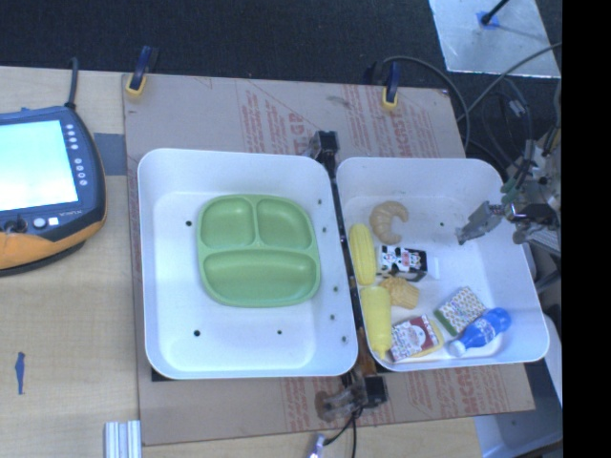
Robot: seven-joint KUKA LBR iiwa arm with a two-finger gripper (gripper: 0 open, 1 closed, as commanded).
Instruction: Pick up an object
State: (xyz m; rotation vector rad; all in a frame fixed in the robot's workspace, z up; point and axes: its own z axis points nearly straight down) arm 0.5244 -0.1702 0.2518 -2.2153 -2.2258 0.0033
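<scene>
Camera view, from the left: one green plate [258, 251] in the far bin [153, 284]; left of the gripper [474, 225], two corn cobs [362, 253], one croissant [389, 218]; below it, one bottle [480, 332]. Gripper over the right bin [520, 265], grip cannot be told.

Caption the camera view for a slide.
Gripper at the right bin's edge; toy food inside, green divided plate in the left bin.

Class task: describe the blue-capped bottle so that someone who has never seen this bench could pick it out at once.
Find the right-hand white bin, the one crowded with toy food. Go to its near right corner, past the small patterned box. The bottle lies there on its side, the only blue and white thing in the bin.
</scene>
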